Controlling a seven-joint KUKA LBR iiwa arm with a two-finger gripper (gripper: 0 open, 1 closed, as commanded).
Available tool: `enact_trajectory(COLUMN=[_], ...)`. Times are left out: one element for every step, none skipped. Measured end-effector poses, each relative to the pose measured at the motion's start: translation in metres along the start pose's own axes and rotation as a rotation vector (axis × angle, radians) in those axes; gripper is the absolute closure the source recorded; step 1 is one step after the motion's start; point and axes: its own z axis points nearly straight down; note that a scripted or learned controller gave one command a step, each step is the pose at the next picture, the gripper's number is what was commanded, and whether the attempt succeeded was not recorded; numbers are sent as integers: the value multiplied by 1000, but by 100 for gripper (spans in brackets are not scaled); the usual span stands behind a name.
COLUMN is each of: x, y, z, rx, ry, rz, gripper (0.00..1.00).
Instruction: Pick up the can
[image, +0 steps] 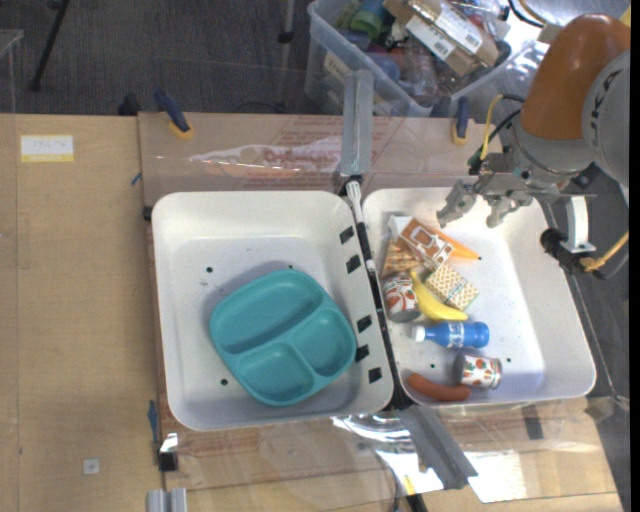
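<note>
A small red and white can (481, 371) lies on its side near the front of the right bin (560, 330), beside a brown sausage (437, 389). A second can-like red and white item (400, 298) sits against the bin's left wall, partly under a banana (437, 301). My gripper (477, 209) hangs over the back of the right bin, well behind both cans. Its fingers are spread open and nothing is between them.
Also in the right bin are a blue bottle (456, 335), an orange carton (424, 243), a carrot (463, 249) and a patterned box (457, 287). The left bin (180, 240) holds a teal divided plate (283, 337). A divider (362, 270) separates the bins.
</note>
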Motion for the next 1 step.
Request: enact_trajectory(x=[11], y=[-9], z=[58], rx=[-37], ry=[-2], rz=[23], gripper=[0])
